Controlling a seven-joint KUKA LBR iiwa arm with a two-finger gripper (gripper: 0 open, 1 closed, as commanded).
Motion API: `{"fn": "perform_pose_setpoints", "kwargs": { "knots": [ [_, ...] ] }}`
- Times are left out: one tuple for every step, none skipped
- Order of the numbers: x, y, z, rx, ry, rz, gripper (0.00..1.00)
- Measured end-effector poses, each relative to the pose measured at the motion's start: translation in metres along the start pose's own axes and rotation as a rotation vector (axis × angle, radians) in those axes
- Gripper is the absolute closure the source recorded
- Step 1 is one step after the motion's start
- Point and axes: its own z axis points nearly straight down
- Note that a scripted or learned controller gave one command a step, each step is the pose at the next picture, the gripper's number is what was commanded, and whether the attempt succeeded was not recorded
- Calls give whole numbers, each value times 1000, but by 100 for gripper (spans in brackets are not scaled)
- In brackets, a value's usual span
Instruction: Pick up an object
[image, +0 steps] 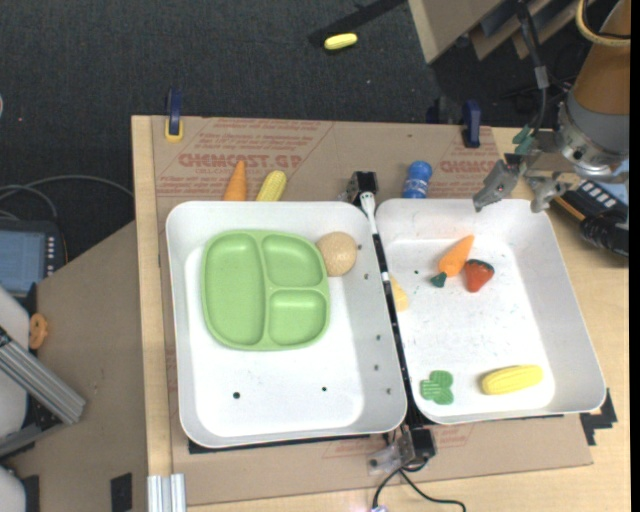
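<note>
Jaws (517, 187) spread, holding nothing, hover over the right bin's (560, 300) far rim; toy carrot (457, 255) lies nearest, below-left of them, long axis slanting toward them.

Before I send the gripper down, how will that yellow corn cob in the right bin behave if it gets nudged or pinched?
The yellow corn cob looks rounded and long, so it will probably roll sideways if nudged. Its glossy, plastic-looking surface suggests that it is light, stiff and somewhat slippery. It lies apart from the green piece, near the right bin's front rim, so a push may drive it against that rim.
</note>
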Motion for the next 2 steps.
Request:
{"fn": "perform_pose_setpoints", "kwargs": {
  "knots": [
    [-31, -5, 86, 7, 1, 2, 0],
    [-5, -2, 185, 8, 3, -3, 0]
  ]
}}
